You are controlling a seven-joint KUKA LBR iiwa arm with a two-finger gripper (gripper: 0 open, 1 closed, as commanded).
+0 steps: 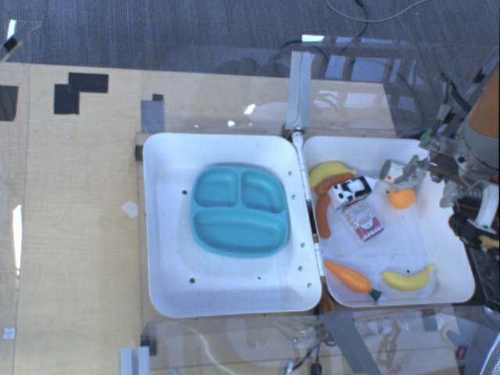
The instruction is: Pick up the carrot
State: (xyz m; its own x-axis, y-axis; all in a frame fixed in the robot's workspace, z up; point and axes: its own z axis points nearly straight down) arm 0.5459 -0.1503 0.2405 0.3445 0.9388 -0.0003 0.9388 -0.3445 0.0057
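Right bin (pixel 445 287), far edge: gripper (pixel 402 174) sits over it, finger state can't tell. Orange ball (pixel 402 198) just below the gripper. Carrot (pixel 349 276) lies well apart from the gripper, near the bin's front-left corner, beside a banana (pixel 408 279). Left bin (pixel 164 233) holds a blue tray (pixel 238 211).

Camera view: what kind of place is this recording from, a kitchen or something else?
Most likely a robotics lab bench, not a kitchen: two white bins sit on a wooden bench, toy food such as a carrot lies in one, and a loose cable trails over carpet.
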